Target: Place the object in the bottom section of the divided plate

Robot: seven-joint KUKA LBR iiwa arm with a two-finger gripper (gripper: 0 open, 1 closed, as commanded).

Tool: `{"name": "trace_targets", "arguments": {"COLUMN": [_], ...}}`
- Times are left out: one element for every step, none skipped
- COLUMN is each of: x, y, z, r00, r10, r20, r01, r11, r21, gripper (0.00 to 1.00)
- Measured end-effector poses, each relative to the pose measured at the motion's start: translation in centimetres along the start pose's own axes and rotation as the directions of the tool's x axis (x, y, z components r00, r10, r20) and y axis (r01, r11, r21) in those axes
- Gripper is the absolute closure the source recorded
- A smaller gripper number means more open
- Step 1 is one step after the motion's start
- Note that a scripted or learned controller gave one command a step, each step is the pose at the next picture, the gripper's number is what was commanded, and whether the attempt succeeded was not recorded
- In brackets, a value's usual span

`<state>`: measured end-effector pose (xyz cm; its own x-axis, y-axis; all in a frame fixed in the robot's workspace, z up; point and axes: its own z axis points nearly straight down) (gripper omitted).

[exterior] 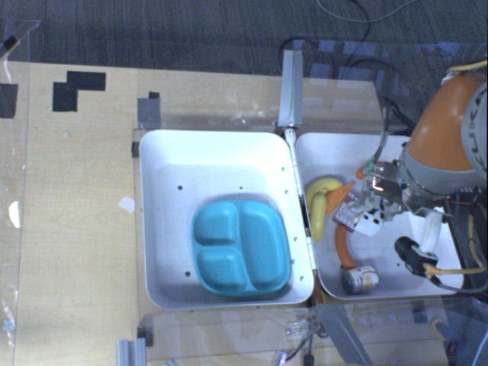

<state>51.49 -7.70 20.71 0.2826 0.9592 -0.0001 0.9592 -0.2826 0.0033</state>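
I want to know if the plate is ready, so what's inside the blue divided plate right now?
The blue divided plate in the left bin shows bare blue in all three sections. The banana lies in the right bin. What lies under the plate is covered.

A robotics lab or test cell is shown. A pale wooden table (76,227) is set on grey carpet (191,14), and two shallow white bins (160,227) are fixed side by side near its right edge, held by metal brackets (290,82). Black tape marks (76,90) are stuck near the table's far left corner. A large grey and orange robot arm (450,128) is seen over the right bin, and loose cables (366,6) are trailed across the carpet beyond the far edge.
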Motion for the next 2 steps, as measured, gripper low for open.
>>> {"name": "trace_targets", "arguments": {"x": [4.0, 11.3], "y": [-1.1, -0.2], "z": [-2.7, 0.6], "r00": [0.987, 1.0], "r10": [-0.163, 0.003], "r20": [0.0, 0.0], "r01": [0.163, -0.003], "r11": [0.987, 1.0], "r21": [-0.003, 0.003], "gripper": [1.0, 1.0]}}
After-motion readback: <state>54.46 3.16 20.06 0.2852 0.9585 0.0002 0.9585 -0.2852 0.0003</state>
